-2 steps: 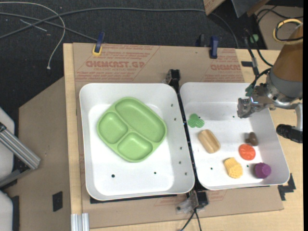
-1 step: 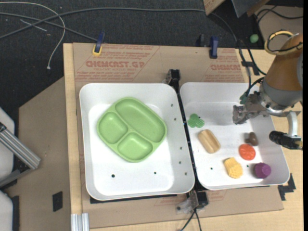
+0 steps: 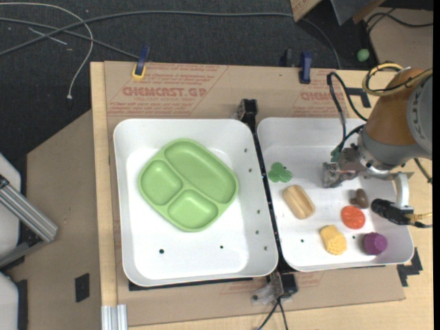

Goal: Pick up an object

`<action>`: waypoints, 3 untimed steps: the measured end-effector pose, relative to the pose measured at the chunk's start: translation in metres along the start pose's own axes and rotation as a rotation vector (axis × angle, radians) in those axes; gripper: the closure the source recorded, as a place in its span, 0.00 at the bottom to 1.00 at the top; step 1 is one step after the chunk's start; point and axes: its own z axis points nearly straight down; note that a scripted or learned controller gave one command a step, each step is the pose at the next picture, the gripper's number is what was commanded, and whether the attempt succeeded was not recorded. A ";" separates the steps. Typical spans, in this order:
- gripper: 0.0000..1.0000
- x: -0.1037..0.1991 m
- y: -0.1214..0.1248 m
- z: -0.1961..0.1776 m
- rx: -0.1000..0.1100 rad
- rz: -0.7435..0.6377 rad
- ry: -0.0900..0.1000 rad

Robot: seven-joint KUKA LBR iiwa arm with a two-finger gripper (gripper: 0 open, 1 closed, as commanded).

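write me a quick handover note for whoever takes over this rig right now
Gripper: low in the right bin, above the toy food; nothing seen between its fingers, and whether they are open or shut can't be told.
Right bin: green leafy piece, tan bread-like piece, yellow corn, orange piece, purple piece, small brown piece.
Left bin: green divided tray.
Done: nothing visibly picked yet.
Left: grasp one object and lift it.
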 end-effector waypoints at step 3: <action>1.00 0.001 0.004 -0.113 -0.013 0.000 -0.005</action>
